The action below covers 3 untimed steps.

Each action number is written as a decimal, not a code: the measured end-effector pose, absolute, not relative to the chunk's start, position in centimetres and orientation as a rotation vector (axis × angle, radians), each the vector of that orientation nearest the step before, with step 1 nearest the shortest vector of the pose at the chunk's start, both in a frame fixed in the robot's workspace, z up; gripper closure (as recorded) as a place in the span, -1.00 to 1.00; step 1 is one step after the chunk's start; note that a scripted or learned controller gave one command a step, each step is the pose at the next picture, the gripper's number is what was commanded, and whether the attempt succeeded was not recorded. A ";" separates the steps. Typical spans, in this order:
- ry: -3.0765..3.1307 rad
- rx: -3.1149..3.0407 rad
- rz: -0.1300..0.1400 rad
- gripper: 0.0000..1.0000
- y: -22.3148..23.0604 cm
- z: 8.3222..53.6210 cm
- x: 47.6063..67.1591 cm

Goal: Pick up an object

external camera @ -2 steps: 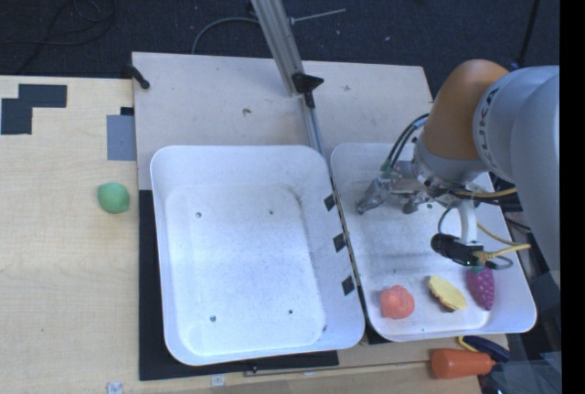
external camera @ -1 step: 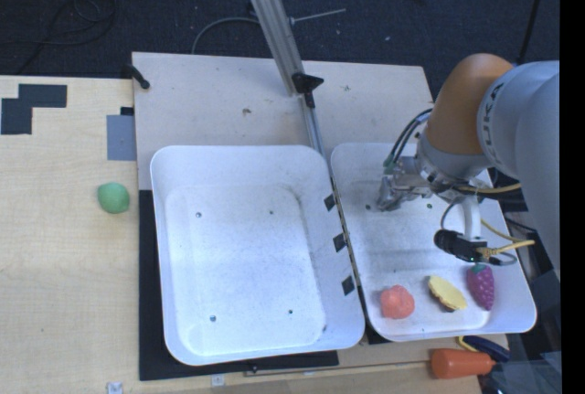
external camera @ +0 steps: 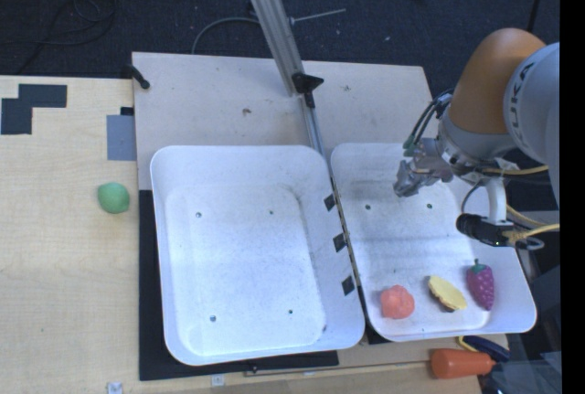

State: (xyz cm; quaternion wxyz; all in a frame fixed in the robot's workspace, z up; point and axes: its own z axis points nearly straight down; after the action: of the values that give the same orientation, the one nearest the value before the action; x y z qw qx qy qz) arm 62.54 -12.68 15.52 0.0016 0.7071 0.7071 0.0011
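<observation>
Three small objects lie along the front of the right bin point(external camera: 384, 228): a red-orange round piece point(external camera: 397, 302), a yellow piece point(external camera: 447, 293) and a purple grape-like piece point(external camera: 482, 284). My gripper point(external camera: 409, 183) hangs over the back part of that bin, well behind the three objects and apart from them. Nothing shows between its fingertips.
The left bin point(external camera: 239, 250) lies beside the right one, joined by black clips. A green ball point(external camera: 113, 197) rests on the wooden bench at the left. An orange object point(external camera: 462, 362) sits outside the right bin's front edge. A metal rail point(external camera: 278, 26) slants behind the bins.
</observation>
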 end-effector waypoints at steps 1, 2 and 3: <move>2.219 2.221 0.002 1.00 -13.1 19.7 62.4; 2.219 2.220 0.003 1.00 -13.0 24.1 61.8; 2.224 2.220 0.001 1.00 -8.7 23.3 59.0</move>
State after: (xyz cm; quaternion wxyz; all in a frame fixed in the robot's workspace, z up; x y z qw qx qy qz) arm 59.02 -8.68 23.27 -0.0004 0.7065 0.7078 0.0002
